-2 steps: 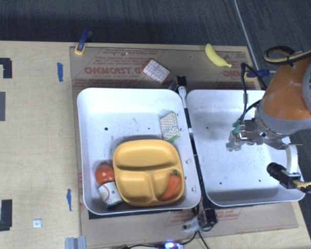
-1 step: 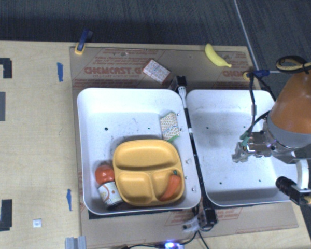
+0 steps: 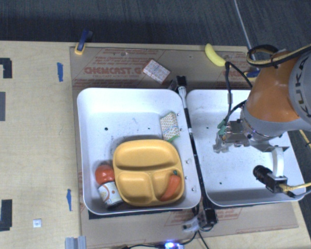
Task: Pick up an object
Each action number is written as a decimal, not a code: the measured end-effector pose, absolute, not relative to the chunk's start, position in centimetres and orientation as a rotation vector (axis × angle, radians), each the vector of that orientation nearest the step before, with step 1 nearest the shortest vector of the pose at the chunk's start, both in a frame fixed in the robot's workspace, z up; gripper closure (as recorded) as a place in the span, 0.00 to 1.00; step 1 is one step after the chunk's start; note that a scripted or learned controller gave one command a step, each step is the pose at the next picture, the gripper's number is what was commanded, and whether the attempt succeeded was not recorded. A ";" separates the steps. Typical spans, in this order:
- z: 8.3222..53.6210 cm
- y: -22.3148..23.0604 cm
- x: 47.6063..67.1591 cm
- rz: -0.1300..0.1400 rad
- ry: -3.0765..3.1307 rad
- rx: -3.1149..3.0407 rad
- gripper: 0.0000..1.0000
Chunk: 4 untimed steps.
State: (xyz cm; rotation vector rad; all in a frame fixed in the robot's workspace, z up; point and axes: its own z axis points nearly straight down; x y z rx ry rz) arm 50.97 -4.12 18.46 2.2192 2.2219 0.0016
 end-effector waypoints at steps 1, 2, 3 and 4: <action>20.0 -9.2 48.0 0.000 2.221 2.223 1.00; 20.5 -4.9 48.0 0.002 2.223 2.220 1.00; 20.6 -2.9 48.0 0.002 2.224 2.220 1.00; 17.7 -9.3 51.3 0.001 2.220 2.220 1.00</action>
